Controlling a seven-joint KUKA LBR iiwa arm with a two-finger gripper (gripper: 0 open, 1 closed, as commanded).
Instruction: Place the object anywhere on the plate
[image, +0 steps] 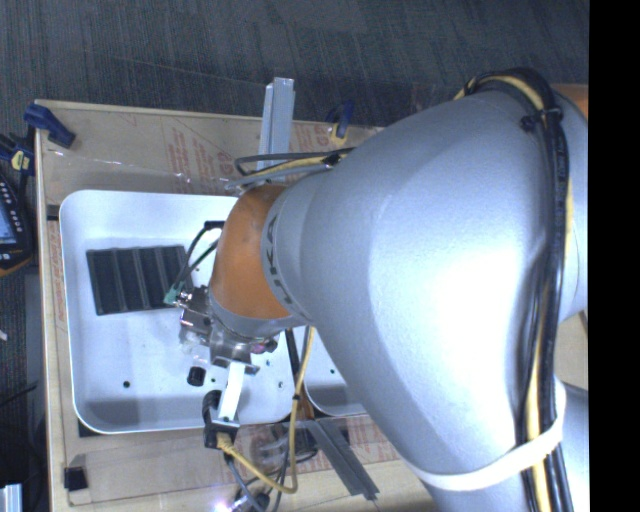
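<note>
The arm (440, 290) is pale grey, with an orange band (245, 260) above the wrist at mid-frame. Black and yellow cables (555, 200) run along its right side. The bin (100, 220) at the left is white, holding a dark charcoal ribbed slab (135, 278). The desk (150, 130) is tan with faint reddish print. Blue clamps (48, 122) sit in the upper left corner.

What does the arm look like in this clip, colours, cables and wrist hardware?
The arm is a bulky, smooth, rounded grey shell with an orange band above the wrist. Black and yellow cables run along its right side. At the wrist sits a metal-and-black gripper assembly with a white bracket and thin loose wires.
</note>
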